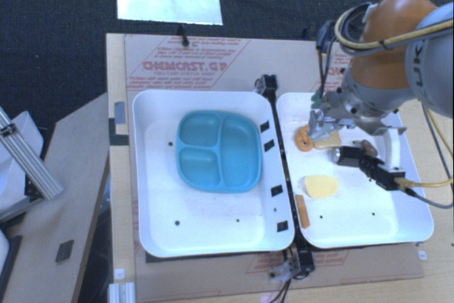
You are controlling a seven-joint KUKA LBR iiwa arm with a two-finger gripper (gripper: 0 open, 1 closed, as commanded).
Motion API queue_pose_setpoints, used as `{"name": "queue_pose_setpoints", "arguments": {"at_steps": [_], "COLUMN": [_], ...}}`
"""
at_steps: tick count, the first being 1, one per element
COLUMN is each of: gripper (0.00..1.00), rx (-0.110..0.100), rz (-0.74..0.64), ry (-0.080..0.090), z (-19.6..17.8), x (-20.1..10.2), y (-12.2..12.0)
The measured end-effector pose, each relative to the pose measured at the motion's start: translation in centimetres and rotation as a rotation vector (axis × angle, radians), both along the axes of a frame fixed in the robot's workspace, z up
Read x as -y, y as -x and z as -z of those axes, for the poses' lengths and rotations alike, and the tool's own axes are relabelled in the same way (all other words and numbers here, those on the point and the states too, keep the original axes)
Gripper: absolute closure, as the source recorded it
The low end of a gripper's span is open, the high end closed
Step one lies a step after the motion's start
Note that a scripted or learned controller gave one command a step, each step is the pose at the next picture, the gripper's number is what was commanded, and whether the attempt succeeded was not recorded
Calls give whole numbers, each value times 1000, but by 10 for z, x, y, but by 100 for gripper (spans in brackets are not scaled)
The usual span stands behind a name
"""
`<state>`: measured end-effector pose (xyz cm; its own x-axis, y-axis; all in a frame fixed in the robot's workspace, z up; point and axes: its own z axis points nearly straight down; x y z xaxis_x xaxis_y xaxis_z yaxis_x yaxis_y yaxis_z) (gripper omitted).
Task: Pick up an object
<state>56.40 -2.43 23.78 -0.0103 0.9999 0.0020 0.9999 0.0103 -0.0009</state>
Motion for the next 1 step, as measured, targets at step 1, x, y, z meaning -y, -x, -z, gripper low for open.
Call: {"name": "queue_pose_setpoints", "arguments": {"at_steps": [1], "gripper": [100], "rx": [1], "rz": [0], "ry": [0], "z": [-7], "x": [-51], "y": [13]}}
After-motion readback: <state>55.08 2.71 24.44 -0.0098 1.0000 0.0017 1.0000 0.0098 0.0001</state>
